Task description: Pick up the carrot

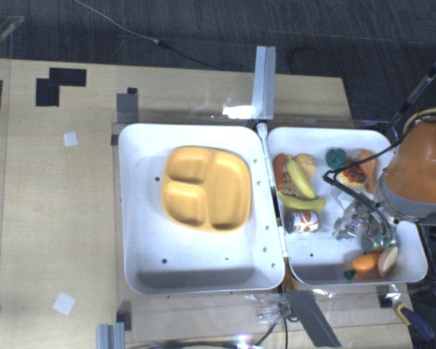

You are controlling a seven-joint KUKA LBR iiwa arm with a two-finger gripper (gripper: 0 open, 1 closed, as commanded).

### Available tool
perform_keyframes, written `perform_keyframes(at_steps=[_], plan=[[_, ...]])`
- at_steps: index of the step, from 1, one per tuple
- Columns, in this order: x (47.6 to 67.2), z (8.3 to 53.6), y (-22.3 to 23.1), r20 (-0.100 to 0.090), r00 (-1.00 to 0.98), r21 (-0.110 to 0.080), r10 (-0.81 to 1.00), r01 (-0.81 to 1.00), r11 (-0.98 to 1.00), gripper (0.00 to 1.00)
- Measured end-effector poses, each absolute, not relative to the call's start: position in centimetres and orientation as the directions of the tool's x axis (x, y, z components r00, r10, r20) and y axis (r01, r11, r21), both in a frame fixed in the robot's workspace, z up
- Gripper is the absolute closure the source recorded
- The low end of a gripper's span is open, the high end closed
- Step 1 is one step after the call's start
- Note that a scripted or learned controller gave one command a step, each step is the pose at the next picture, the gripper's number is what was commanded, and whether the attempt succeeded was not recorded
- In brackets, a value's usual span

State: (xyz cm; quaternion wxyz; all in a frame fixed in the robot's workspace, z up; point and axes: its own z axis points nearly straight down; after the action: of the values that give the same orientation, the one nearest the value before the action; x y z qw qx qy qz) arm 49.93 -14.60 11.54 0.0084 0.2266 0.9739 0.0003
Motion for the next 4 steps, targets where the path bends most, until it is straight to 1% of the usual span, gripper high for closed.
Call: perform_keyframes(at_steps=[1, 2, 3, 4], plan=[[49.0, 14.7, -16.9, -0.010, -0.839, 0.003, 0.544, 0.544, 0.839, 1.00], [48.9, 9.3, -17.7, -0.009, -0.961, 0.001, 0.276, 0.276, 0.961, 1.00], [49.0, 12.6, -16.0, -0.011, -0.978, 0.000, 0.207, 0.207, 0.978, 1.00], [50.2, 15.8, -15.4, -0.009, -0.954, 0.002, 0.299, 0.299, 0.954, 1.00]])
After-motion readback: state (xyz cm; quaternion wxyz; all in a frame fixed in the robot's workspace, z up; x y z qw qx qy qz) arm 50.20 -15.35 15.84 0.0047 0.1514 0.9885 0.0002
